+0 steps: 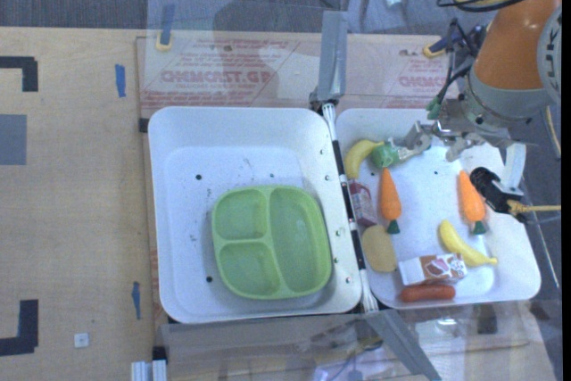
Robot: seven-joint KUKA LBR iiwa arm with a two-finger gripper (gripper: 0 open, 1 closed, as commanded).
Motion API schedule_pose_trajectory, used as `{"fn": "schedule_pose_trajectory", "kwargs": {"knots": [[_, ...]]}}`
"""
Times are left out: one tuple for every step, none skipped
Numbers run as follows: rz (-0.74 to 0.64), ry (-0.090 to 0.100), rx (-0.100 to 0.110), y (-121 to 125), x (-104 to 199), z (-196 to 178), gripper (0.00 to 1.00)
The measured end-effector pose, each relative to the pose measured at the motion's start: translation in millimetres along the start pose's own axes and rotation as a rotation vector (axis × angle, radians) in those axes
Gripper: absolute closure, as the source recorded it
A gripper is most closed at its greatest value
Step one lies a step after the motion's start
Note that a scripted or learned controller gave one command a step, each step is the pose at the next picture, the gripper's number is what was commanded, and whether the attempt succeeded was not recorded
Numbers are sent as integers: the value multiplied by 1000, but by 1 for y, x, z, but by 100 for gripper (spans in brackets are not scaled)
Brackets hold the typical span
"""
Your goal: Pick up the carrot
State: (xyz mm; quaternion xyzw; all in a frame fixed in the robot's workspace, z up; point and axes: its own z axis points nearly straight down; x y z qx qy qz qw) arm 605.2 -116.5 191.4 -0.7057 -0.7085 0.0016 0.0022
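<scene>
bench [71,219]: light wood | on it: two white bins, left bin [178,147] beside right bin [526,272]

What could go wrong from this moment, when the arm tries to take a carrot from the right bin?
1. Two carrots lie in the right bin: the left carrot and the right carrot. The program might choose either.
2. The left carrot lies close to a potato and a green item, so the end effector may bump them.
</scene>
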Motion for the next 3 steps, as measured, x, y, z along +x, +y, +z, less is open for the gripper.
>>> {"fn": "schedule_pose_trajectory", "kwargs": {"knots": [[-485, -4, -10, -23, -7, 94, 0], [-477, -6, -14, -22, -11, 84, 100], [-426, -3, -8, 15, 84, 6, 100]]}}
